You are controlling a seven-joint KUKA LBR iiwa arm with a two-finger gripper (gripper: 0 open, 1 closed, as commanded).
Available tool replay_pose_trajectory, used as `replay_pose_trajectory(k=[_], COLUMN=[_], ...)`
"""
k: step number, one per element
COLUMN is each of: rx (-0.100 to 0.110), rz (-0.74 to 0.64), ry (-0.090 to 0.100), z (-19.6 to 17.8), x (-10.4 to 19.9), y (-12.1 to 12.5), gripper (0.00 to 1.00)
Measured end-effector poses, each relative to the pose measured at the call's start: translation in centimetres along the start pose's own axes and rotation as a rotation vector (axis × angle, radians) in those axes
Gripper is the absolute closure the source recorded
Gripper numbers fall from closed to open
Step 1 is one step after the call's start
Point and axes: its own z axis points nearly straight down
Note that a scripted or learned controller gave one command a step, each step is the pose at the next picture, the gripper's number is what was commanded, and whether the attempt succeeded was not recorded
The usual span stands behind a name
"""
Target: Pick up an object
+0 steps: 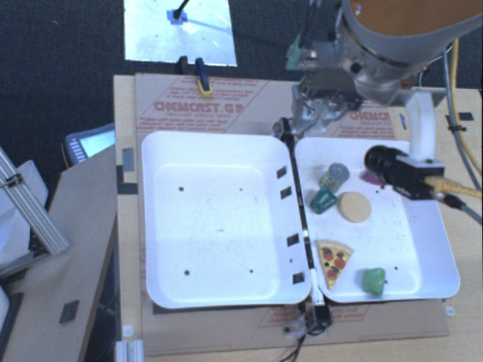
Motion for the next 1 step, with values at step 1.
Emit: replay_pose_trajectory(k=[1], rx=[0.001], rz=[0.001], ry=[-0.001], z=[0.08], x=[6.91], y=[1.77], gripper=[1.00])
